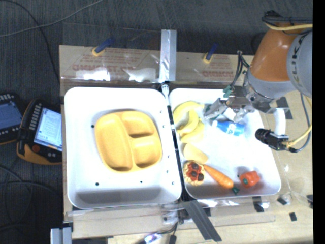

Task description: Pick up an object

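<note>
The gripper (227, 107) hovers in the right bin (271, 159) above a blue-and-white object (232, 128), its grip state indeterminable, with bananas (188, 118) just beside and a carrot (218, 176) nearer the front.

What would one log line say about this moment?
arm: over right white bin | gripper: above blue-and-white packet, beside yellow banana | orange carrot: untouched | left bin: yellow divided tray

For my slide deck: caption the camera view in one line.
KUKA arm's tool above the right bin of toy food, near a blue item; yellow divided tray in the left bin.
</note>
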`<control>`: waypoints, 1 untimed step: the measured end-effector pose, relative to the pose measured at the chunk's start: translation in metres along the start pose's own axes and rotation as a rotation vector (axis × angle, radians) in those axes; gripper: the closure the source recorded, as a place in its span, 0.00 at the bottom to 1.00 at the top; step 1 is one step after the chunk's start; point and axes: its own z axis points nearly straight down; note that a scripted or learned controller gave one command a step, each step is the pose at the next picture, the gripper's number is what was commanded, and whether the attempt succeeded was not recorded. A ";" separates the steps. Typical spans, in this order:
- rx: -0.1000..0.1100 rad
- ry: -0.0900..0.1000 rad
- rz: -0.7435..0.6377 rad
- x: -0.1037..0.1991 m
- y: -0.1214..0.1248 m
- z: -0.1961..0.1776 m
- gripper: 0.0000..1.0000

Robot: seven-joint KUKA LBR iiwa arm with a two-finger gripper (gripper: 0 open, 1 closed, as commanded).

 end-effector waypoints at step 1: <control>-0.003 -0.003 0.045 -0.032 0.023 0.126 0.00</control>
